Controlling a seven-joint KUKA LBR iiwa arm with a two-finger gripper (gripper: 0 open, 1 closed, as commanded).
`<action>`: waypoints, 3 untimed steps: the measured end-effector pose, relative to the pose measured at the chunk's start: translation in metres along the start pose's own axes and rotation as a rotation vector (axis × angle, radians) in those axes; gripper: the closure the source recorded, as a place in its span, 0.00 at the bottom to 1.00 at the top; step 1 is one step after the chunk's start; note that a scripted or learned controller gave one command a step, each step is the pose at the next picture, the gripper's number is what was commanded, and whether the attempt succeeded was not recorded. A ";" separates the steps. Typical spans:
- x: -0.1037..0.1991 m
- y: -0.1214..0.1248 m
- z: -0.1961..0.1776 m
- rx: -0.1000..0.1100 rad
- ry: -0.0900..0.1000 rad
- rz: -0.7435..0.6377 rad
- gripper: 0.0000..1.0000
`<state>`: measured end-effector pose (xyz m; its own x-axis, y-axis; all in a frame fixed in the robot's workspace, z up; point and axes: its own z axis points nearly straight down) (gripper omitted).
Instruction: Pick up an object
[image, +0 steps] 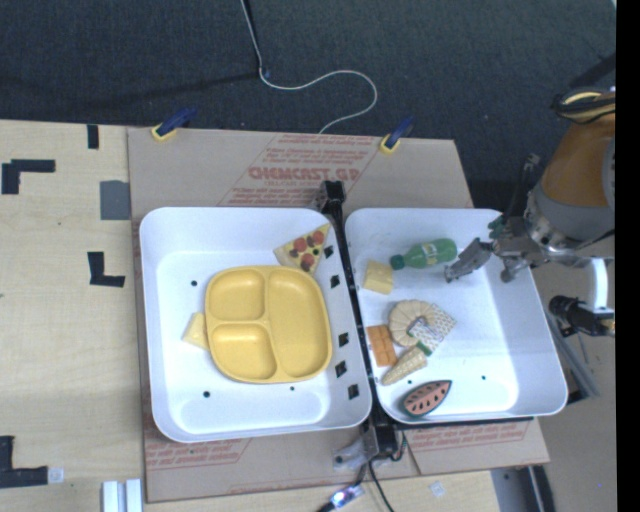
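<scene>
Claw: your claw (487, 262) is hanging over the right bin (520, 340) near its far right corner, fingers spread and pinching nothing.
Nearest target: the green bottle (424, 254) is lying on its side just beside the claw, clear of the other items, so you are probably lining up on it.
Clutter: the cheese wedge (378, 278), cracker (381, 344), and watermelon slice (427, 397) are sitting apart toward the divider.
Left bin: the yellow divided plate (268, 322) is taking up the middle.

Red print runs across the cardboard sheet (300, 170) under the bins. It is too blurred to read with confidence. Nothing else carries legible lettering.
</scene>
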<state>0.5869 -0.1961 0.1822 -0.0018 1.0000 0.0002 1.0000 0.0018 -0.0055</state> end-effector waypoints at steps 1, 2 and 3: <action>-0.007 0.005 0.051 0.001 0.000 0.000 0.00; -0.006 0.005 0.100 -0.004 -0.002 -0.001 0.00; -0.006 0.006 0.087 -0.007 -0.003 -0.001 1.00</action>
<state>0.5925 -0.2019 0.0954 -0.0028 1.0000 -0.0024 1.0000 0.0028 0.0011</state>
